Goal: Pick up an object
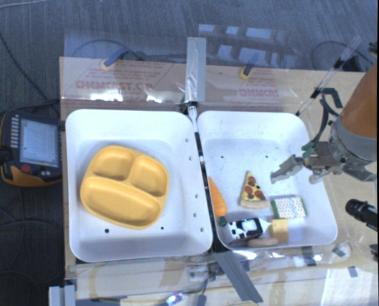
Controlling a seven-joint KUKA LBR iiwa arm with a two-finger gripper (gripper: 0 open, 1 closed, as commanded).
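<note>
The right bin [253,121] holds several small toys. A pizza slice [253,190] lies near its middle and an orange carrot [217,198] rests against its left wall. A green-and-white block [288,206], a yellow block [279,228], a black-and-white cow figure [246,228] and a tan stick [263,241] sit along its front. My gripper [295,173] hovers over the right side of this bin, right of and slightly above the pizza slice. Its fingers [283,169] are open with nothing between them.
The left bin [87,123] holds a yellow divided plate [124,185]. A teach pendant [30,146] lies on the floor to the left of the bench. The arm's orange band [371,104] rises at the right edge, with cables beside it.
</note>
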